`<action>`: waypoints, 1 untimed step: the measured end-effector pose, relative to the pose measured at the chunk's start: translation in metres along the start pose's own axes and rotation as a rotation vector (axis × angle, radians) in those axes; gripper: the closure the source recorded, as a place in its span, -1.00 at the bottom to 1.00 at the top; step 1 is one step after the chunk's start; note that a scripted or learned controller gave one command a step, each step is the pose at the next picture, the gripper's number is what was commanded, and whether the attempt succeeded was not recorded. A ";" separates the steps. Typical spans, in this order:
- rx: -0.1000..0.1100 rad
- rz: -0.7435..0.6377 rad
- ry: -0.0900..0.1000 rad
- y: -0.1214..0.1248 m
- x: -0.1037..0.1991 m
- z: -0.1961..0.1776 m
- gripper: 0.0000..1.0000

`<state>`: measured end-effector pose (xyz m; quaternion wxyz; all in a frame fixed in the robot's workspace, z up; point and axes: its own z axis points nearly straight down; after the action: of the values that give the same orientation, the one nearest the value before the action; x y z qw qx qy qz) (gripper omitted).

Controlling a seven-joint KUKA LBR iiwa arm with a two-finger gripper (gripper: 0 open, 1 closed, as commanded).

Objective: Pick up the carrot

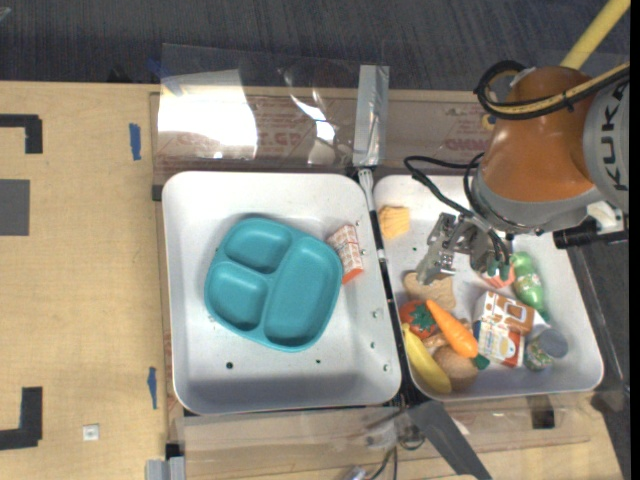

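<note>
Carrot (452, 329) in right bin (585, 343), just below gripper (462, 255)

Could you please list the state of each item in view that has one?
Carrot: lying in the right bin, ungrasped.
Gripper: above the right bin, holding nothing.
Blue tray: upright in the left bin.
Banana: lying flat beside the carrot.
Carton: on its side.

Setting: robotics lab test bench. Evidence: plywood bench top (70, 268) marked with black tape corners and blue tape tabs; two shallow white bins (190, 368) set side by side; clear plastic sheeting (290, 118) taped behind them; an industrial arm (545, 138) (grey, orange-banded) with loose black cabling (500, 83); grey carpet (300, 8) beyond.
</note>
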<state>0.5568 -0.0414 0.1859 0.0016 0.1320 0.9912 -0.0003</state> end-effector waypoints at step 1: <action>-0.001 -0.004 0.001 0.002 0.001 0.000 -1.00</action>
<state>0.5569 -0.0390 0.1857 0.0014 0.1302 0.9915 0.0004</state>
